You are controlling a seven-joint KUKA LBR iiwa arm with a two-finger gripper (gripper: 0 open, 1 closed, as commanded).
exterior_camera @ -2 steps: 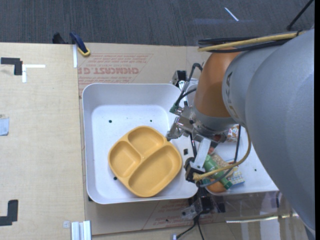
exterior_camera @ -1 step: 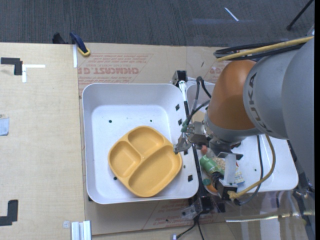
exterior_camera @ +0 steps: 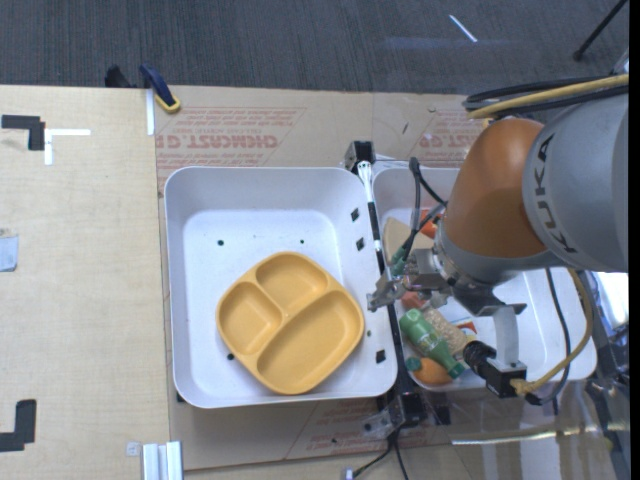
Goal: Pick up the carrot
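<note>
The arm point(exterior_camera: 520, 193) hangs low over the right bin point(exterior_camera: 545, 303), because the food items lie there, and it covers most of them. I cannot tell the state of the gripper point(exterior_camera: 400, 286). An orange piece point(exterior_camera: 430, 222) near the bin's far left side is probably the carrot. A green bottle point(exterior_camera: 430, 336) lies nearer. The yellow divided plate point(exterior_camera: 290, 320) rests in the left bin point(exterior_camera: 200, 268).

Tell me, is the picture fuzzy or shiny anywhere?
In the camera view, the yellow plate looks sharp, with a soft shadow at its lower edge; the orange band on the arm looms big and a little soft because it is near the camera; a faint pale streak of glare crosses the dark floor.
</note>
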